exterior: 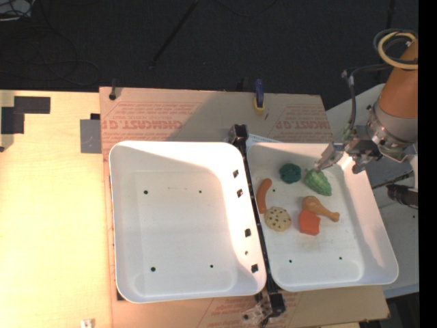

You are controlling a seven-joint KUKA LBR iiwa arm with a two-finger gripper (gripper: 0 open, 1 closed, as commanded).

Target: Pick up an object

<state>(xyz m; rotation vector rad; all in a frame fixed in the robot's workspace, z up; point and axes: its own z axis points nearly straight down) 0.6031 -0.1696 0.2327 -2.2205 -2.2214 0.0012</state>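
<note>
The right bin (372, 251) holds several small toy foods. A light green leafy piece (319, 182) lies near the bin's far right side. My gripper (339, 158) hangs just above and to the right of it, close to its upper end; nothing visibly lifted. A dark green round piece (291, 173) sits to the left of the leafy one. An orange sausage (263, 193) lies by the left wall. A speckled cookie (278, 219), a tan drumstick (321, 208) and a red block (309, 223) cluster in the middle.
The left bin (123, 251) stands beside the right one, joined by a black divider with clips (247, 203). Both rest on a cardboard sheet (177, 118). The grey arm with its orange band (399, 91) and cables comes in over the right bin's far right corner.
</note>
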